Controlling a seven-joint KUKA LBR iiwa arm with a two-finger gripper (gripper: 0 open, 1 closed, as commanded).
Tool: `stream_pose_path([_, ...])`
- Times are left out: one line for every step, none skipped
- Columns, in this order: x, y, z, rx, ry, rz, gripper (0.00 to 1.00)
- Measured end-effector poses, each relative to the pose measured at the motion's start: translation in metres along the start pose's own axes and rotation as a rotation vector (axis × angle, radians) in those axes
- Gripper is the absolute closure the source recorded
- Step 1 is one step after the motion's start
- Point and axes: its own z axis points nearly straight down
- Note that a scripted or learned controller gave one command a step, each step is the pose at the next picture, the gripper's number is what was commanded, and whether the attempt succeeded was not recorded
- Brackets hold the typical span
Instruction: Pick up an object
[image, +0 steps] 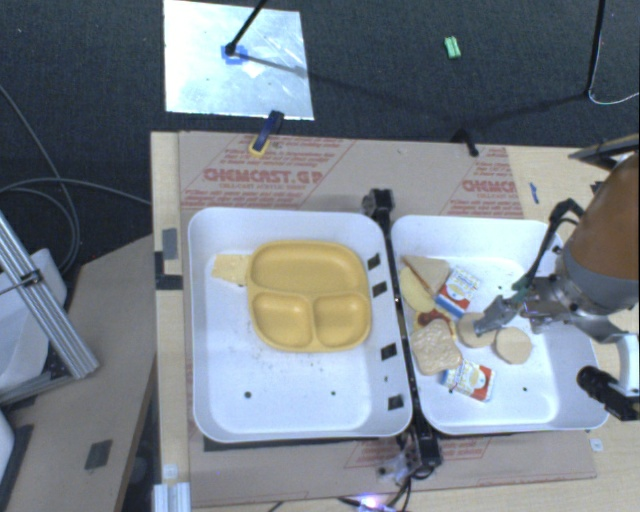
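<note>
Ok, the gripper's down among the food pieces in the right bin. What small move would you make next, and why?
Probably a short descent. The gripper hangs over the tan round piece, right beside the pale round biscuit in the right bin, and nothing shows between its fingers. Whether the fingers are open cannot be told, so check that first.

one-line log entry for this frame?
end effector: over right bin, by cracker | grasp: unclear | yellow tray: left bin

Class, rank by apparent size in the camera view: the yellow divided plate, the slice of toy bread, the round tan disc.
1. yellow divided plate
2. slice of toy bread
3. round tan disc, only slightly smaller than the bread
</note>
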Motion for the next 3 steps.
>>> stream_pose_path([0.013, 0.053, 0.102, -0.003, 0.002, -0.003, 0.00])
stream_pose_path([0.031, 0.097, 0.124, -0.004, -0.001, -0.004, 0.00])
stream_pose_path([0.029, 0.077, 0.124, 0.002, 0.000, 0.002, 0.00])
